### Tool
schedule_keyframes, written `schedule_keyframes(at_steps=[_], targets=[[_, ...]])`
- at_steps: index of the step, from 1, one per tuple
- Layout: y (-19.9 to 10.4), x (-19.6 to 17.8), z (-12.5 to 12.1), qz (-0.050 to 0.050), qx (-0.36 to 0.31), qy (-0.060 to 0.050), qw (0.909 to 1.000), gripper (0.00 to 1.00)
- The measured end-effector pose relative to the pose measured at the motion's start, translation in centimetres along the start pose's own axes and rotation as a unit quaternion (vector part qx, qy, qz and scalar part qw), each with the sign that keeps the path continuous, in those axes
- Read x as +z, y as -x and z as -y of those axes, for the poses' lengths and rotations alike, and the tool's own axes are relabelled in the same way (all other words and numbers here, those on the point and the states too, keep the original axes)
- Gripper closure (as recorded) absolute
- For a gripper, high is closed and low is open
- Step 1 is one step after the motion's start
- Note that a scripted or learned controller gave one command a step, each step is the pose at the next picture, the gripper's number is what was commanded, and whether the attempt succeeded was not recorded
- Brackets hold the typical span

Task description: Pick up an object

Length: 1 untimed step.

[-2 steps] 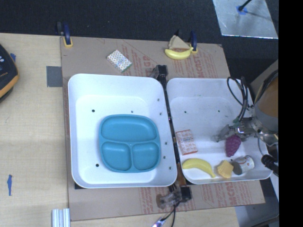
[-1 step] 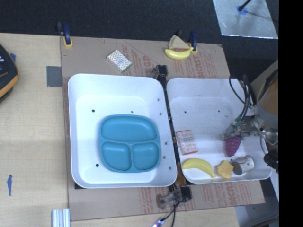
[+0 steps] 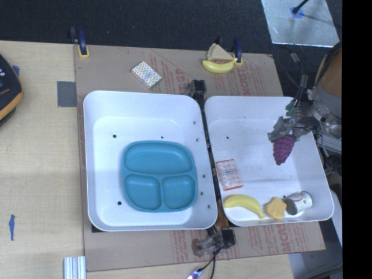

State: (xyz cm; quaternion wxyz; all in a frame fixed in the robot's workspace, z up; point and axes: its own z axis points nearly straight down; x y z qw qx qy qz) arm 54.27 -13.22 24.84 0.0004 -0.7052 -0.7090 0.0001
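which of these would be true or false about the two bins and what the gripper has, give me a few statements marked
1. The blue divided plate lies in the left bin. True.
2. The purple grapes hang between the fingers of the gripper. True.
3. The banana in the right bin lies on the blue divided plate. False: it lies on the bin floor near the front edge.
4. The red and white packet lies outside both bins. False: it lies in the right bin, near its left wall.
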Motion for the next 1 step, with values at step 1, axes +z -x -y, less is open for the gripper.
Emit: schedule_keyframes(at_steps=[1], targets=[[-5.87, 2.33, 5.09, 0.0, 0.0, -0.002, 1.0, 1.0]])
